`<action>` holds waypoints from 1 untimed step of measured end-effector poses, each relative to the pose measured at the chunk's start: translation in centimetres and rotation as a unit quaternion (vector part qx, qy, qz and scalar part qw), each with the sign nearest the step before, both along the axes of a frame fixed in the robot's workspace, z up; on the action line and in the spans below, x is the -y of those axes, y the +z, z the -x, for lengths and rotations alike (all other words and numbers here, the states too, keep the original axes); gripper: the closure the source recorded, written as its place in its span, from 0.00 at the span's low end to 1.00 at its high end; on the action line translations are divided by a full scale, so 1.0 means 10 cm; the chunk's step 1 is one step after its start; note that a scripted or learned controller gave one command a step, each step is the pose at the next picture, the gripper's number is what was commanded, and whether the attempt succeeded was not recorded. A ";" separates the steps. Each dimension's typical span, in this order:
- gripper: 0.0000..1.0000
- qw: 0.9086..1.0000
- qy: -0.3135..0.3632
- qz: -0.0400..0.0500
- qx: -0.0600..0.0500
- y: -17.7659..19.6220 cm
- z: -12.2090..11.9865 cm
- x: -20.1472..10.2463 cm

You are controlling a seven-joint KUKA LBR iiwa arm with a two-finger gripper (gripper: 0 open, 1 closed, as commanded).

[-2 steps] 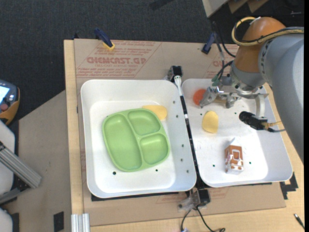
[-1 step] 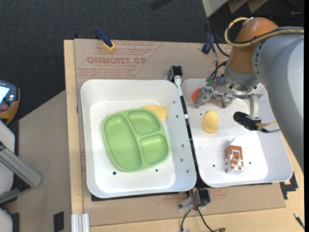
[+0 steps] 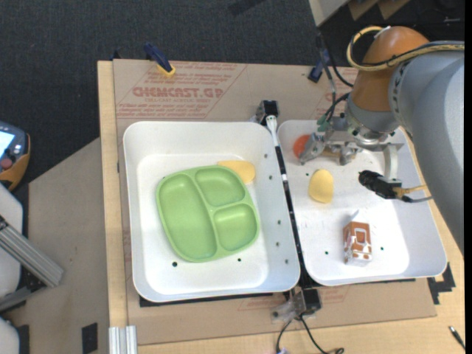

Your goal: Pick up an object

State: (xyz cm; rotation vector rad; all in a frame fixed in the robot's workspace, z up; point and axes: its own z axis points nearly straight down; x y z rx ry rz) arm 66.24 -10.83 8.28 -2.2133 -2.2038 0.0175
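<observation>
Orange-red ball (image 3: pixel 301 146) sits just beside the pincer (image 3: pixel 330 147) in the right bin (image 3: pixel 413 260); reach underway, probably. Clenched or released? Can't tell. Next: centre and lower.

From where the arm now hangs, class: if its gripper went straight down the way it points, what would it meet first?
Most likely the red object at the back of the right bin, which the gripper hangs just above. Depth is unclear; it might meet the bin's floor beside it.
</observation>
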 end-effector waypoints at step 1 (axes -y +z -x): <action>0.00 1.000 0.002 0.002 0.009 0.02 0.16 -0.15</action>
